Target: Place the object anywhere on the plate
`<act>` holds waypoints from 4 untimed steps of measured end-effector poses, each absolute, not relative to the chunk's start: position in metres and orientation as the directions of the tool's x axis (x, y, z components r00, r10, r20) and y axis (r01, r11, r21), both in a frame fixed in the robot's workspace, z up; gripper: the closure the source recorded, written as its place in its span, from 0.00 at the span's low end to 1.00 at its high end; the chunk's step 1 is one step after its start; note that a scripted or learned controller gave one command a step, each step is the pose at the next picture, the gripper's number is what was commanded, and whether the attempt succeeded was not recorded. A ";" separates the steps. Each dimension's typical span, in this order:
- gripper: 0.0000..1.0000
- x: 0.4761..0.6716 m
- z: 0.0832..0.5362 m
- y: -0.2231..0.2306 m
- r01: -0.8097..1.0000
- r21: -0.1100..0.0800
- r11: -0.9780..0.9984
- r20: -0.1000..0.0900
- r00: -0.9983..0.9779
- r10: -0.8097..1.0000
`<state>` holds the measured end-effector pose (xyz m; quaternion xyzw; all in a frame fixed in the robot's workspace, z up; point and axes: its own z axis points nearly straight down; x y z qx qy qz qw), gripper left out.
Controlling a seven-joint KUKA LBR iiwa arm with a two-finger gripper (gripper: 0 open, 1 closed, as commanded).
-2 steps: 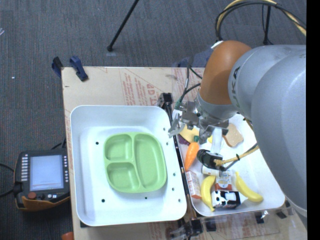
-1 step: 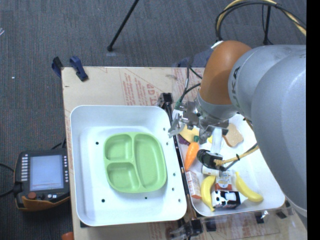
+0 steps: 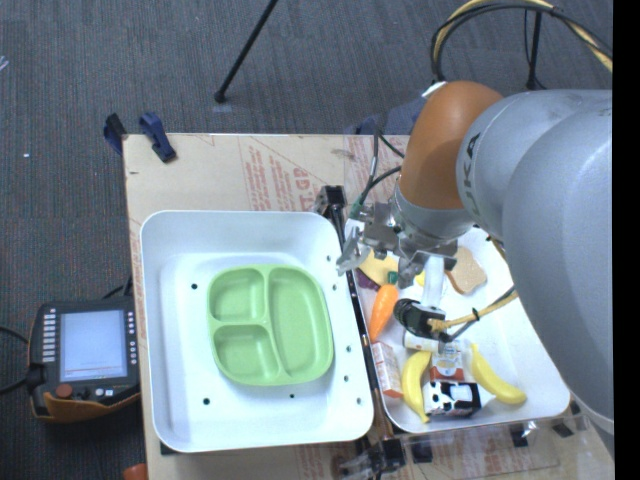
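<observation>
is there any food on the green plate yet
No, the green plate shows bare compartments; the carrot and bananas lie in the right bin.

A single fixed camera looked down at a slant from above the bench (image 3: 240, 163), framing both bins: the left bin (image 3: 170, 268) and the right bin (image 3: 535, 368) beneath the arm (image 3: 540, 178).

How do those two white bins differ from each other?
The left bin holds one thing, a green divided plate; the right bin holds a jumble: carrot, bananas, a small carton. The arm's gripper hangs over the right bin, not the left bin. Both are shallow, white and sit side by side.
</observation>
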<state>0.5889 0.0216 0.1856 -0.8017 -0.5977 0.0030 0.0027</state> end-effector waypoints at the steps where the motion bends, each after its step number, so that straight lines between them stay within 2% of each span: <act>1: 0.00 0.589 0.186 0.022 0.958 -0.008 -0.286 -0.002 0.286 0.958; 4: 0.00 0.589 0.186 0.022 0.958 -0.008 -0.286 -0.002 0.286 0.958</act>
